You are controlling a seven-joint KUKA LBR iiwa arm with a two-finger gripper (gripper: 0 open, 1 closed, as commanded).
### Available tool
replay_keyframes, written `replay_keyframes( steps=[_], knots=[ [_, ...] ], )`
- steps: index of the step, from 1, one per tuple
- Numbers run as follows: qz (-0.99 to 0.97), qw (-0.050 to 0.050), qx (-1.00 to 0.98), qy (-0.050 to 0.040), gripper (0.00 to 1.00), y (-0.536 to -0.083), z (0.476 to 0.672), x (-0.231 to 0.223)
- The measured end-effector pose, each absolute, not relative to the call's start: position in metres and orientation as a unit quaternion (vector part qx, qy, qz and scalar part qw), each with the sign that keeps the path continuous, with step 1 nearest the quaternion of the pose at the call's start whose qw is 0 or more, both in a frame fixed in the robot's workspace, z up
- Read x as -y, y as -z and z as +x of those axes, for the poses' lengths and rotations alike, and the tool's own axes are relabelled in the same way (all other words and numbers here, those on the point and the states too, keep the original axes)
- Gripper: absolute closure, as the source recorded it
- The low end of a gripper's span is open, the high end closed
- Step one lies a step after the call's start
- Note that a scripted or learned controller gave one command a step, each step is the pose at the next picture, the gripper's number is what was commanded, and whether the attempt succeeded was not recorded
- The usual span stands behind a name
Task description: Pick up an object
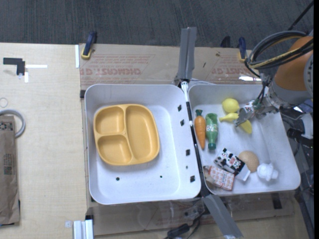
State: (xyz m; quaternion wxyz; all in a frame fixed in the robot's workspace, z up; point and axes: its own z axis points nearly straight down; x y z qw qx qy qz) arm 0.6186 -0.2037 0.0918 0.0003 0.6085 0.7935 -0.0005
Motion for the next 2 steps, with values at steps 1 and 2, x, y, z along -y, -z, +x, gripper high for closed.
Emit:
replay_keyframes(
  steps=[1,2],
  knots=[
    [0.553,0.003,-0.834,0.0004,0.0,-0.105,0.642,0.217],
    [0.484,0.003,-0.875,0.0,0.0,-0.094,0.637,0.206]
  ],
)
